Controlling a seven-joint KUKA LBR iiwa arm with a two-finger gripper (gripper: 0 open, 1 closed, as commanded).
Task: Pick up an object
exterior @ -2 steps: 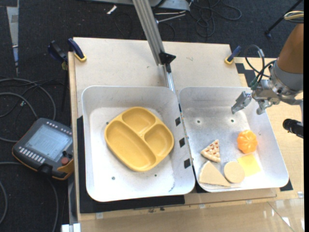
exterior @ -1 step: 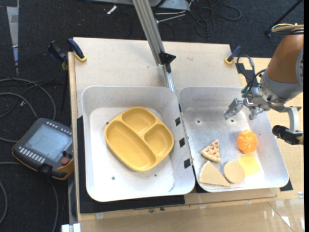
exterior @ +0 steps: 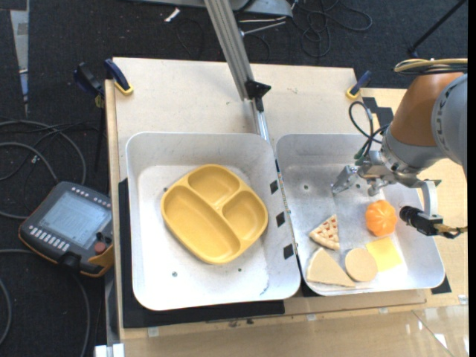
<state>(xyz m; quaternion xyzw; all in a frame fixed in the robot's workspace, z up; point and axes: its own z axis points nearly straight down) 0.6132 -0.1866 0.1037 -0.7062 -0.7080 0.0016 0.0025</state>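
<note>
The right bin holds several toy foods. An orange fruit lies at the right, with a yellow cheese square just below it. A pizza slice lies near the middle, above a beige wedge and a round tan disc. My gripper hangs over the bin's upper right, just up and left of the orange fruit. Its fingers stand apart, open, with only bare bin floor between them.
The left bin holds a yellow divided plate. A slanted metal pole runs down to the bins' shared edge. A teach pendant lies on the floor at the left. Black clips line the divider between the bins.
</note>
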